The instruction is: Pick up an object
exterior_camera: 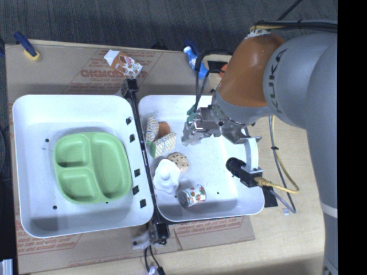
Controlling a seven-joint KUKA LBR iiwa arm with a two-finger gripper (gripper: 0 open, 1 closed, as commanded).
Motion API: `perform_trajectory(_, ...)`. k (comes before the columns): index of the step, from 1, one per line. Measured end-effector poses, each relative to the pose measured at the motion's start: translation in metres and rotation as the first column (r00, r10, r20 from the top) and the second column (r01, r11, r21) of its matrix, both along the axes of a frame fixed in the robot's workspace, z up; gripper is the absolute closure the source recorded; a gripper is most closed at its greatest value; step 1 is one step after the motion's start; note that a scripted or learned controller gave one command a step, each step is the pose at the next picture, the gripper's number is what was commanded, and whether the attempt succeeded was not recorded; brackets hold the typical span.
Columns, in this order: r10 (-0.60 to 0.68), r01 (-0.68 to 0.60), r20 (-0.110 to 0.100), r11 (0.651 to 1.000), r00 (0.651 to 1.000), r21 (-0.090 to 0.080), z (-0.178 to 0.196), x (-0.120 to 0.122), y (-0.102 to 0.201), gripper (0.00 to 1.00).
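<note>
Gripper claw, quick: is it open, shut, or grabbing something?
Two-finger gripper: cannot be told; it hangs over the right shallow white bin, near the small packets.

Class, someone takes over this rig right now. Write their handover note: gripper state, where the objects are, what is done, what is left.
Gripper: over the right bin, nothing visibly held.
Objects: small can, white bottle, cookie and packets, all along the right bin's left side. Green divided plate in the left bin.
Done: nothing picked.
Left: grasp one object and lift it.
</note>
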State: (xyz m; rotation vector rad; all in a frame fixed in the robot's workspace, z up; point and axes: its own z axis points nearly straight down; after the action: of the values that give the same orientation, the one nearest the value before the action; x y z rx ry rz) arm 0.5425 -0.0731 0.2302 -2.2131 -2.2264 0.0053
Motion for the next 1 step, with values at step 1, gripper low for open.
perform_trajectory(1,0.000,0.000,0.000,1.000,1.000,0.000,-0.0001,0.0000,0.0000,0.00)
